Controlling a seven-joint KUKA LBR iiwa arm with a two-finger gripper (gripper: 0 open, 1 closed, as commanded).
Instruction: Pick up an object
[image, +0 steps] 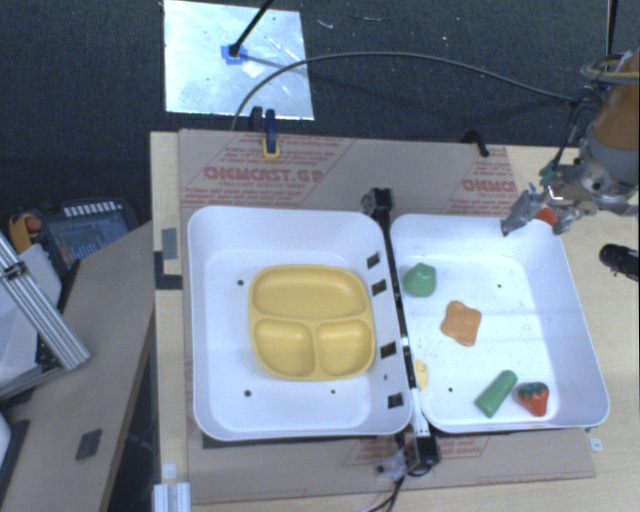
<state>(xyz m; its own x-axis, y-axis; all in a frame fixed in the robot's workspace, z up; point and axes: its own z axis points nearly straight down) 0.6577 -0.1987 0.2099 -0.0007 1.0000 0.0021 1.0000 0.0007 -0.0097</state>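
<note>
The gripper hangs over the far right corner of the right bin with its 2 fingers apart and nothing in them, so it could miss the orange toy in the middle and grab only air.

Dark blue-black carpeted floor behind and left of the bench. Shiny silver sheet laid flat on the floor at top centre, marked with a small blue patch. Black cable arcing across the floor toward the right. Bench top covered with tan cardboard bearing red print. Lower tan side table at left, carrying an aluminium rail and a dark handheld pendant. Even, diffuse lighting; soft shadows.
</note>
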